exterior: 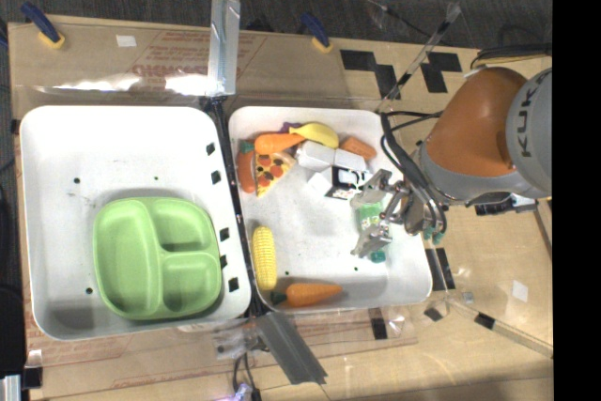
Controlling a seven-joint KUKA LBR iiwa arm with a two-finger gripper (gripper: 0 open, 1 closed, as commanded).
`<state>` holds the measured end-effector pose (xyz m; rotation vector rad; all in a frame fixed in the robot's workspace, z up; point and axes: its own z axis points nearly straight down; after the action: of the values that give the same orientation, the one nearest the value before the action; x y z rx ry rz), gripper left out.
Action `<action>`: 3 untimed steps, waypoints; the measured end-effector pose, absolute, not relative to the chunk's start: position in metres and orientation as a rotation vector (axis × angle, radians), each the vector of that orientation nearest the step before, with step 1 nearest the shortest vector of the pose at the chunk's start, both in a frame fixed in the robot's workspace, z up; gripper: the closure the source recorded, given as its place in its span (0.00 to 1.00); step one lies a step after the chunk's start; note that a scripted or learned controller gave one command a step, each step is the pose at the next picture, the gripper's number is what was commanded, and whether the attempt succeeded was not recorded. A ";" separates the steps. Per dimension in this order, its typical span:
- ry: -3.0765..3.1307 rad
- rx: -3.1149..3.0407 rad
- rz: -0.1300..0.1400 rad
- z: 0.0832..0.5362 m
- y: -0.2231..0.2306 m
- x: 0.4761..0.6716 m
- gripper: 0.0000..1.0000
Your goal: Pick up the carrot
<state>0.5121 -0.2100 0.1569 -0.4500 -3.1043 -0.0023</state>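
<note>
The carrot [308, 294] is orange with a dark stub at its left end. It lies flat along the front wall of the right bin [413, 282]. My gripper [374, 238] hangs over the right side of that bin, up and to the right of the carrot and apart from it. The grey wrist and orange band sit behind it to the right. Nothing shows held in the gripper.
An ear of corn [265, 256] lies just left of the carrot. A pizza slice [267, 170], a banana [317, 134], orange toy pieces [358, 147] and small white boxes [324, 161] crowd the bin's back. The left bin holds a green divided plate [158, 254].
</note>
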 end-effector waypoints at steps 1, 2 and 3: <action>-3.119 -0.396 -0.001 0.191 -0.176 0.479 0.00; -3.116 -0.397 -0.001 0.190 -0.176 0.479 0.00; -3.061 -0.687 -0.002 0.155 -0.172 0.477 0.00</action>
<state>0.4765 -0.1719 0.1547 -0.6874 -3.0611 -0.0017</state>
